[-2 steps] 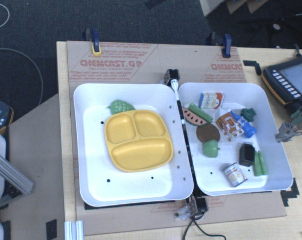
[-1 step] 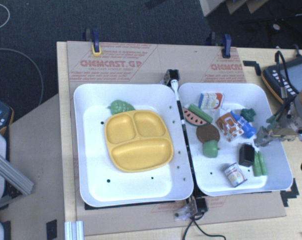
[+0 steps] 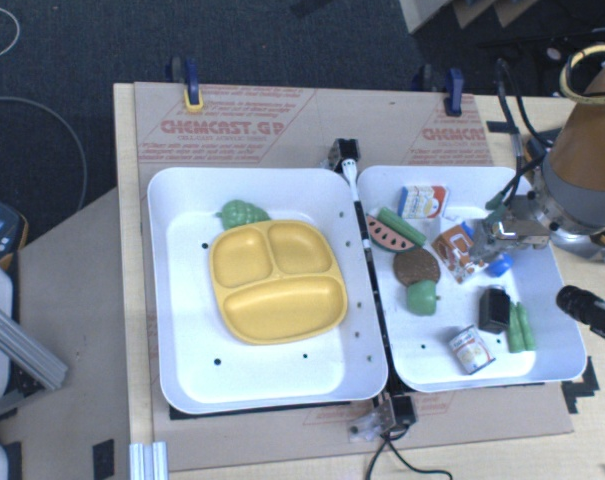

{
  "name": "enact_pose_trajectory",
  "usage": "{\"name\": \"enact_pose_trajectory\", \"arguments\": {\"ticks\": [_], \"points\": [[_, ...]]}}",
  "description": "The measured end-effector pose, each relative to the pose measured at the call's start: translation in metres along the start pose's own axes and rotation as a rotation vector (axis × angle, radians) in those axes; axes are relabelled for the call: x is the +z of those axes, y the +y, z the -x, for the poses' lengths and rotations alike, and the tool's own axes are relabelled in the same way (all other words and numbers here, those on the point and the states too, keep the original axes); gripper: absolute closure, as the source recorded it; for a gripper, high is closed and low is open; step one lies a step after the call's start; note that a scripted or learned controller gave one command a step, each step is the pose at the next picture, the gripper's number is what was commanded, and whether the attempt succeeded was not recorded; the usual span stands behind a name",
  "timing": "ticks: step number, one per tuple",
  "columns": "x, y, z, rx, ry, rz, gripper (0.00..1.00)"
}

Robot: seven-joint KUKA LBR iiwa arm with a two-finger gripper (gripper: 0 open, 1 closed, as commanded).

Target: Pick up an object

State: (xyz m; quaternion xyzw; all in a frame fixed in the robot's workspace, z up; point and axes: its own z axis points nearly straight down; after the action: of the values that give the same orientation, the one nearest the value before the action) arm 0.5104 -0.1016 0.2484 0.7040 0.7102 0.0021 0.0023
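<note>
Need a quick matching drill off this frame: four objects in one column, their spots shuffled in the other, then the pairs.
Objects
1. yellow plastic divided tray
2. small tin can with a printed label
3. watermelon slice toy
4. black rectangular block

Places
A. near corner of the right white bin
B. right bin, beside the green stick-shaped piece
C. middle of the left white bin
D. right bin, close to the divide between the bins, above the brown round disc

Pairs: 1-C, 2-A, 3-D, 4-B

Arm (image 3: 582, 158) reaching from right, gripper (image 3: 502, 230) low.
</note>
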Motion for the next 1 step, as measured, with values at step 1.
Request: {"name": "enact_pose_trajectory", "arguments": {"ticks": [1], "points": [[0.0113, -0.0186, 0.04, 0.012, 0.001, -0.009, 1.0]]}}
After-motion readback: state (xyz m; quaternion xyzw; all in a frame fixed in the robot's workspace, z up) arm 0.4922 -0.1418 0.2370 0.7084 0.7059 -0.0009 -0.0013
